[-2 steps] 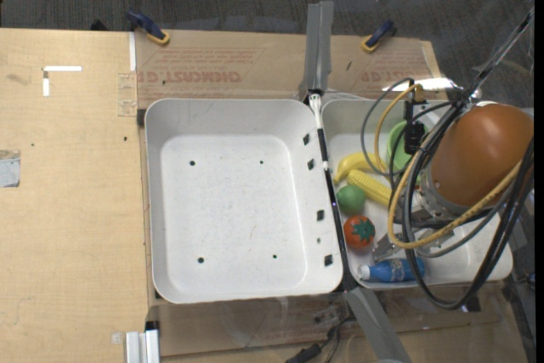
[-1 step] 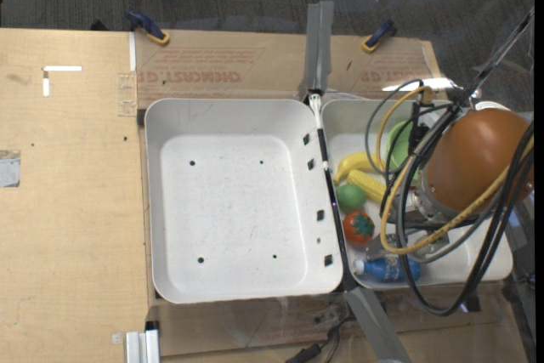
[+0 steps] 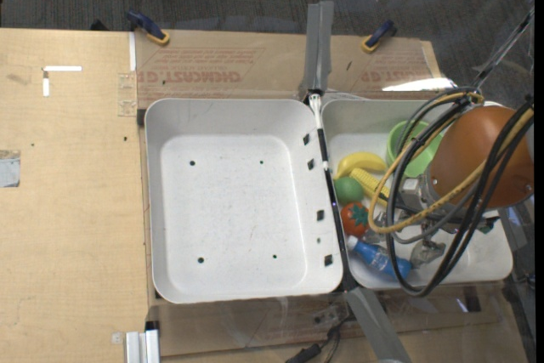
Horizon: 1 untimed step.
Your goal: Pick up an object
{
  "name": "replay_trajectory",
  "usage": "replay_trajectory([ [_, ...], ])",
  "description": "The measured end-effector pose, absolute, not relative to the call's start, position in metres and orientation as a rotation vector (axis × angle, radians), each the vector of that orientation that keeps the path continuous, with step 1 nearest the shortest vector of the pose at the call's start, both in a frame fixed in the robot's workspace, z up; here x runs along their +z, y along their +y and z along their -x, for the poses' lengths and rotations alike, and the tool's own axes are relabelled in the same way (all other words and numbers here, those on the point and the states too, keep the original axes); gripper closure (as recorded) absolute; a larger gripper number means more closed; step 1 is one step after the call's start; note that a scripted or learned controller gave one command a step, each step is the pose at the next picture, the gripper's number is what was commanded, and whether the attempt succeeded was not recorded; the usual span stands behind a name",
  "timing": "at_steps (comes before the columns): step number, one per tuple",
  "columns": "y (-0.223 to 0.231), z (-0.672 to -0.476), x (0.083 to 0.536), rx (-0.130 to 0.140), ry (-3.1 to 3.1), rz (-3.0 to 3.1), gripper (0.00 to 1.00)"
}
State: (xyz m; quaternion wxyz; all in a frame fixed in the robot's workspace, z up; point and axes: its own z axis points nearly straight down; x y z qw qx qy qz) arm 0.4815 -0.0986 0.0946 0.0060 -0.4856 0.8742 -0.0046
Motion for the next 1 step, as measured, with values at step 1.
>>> replay_trajectory([
  [1, -0.2170, -0.5206, 0.0923, -0.002, 2.725, 1.555, 0.00],
])
